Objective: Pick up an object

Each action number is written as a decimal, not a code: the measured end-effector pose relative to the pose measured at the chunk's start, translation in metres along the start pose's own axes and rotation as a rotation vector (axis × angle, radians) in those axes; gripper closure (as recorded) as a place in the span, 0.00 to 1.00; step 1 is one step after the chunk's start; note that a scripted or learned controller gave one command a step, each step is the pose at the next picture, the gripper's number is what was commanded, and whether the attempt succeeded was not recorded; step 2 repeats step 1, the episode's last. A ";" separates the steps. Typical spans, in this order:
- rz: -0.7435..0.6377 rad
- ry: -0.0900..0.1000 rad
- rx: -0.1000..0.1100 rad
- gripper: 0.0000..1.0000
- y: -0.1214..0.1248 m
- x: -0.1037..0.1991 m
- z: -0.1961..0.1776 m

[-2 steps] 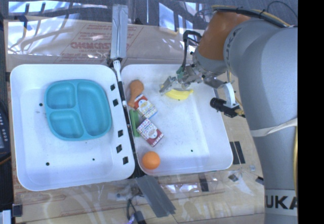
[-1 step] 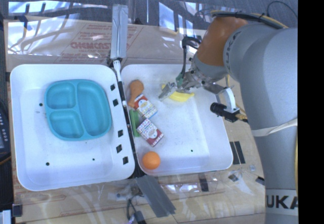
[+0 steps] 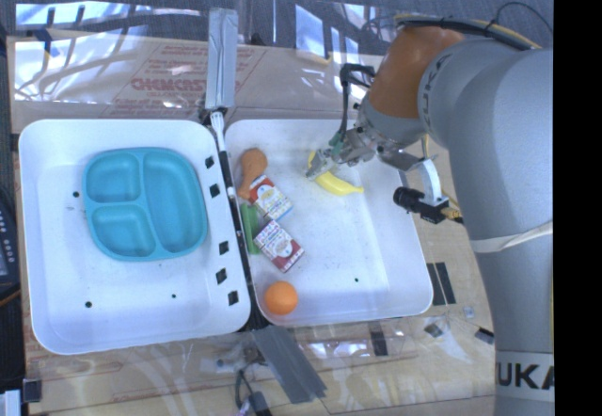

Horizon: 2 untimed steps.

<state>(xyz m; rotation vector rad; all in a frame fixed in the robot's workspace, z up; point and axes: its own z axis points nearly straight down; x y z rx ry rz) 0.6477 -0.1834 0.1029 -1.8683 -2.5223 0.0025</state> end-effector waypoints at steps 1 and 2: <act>0.368 -0.001 -0.002 1.00 0.010 0.025 -0.090; 0.368 -0.001 -0.002 1.00 0.010 0.025 -0.090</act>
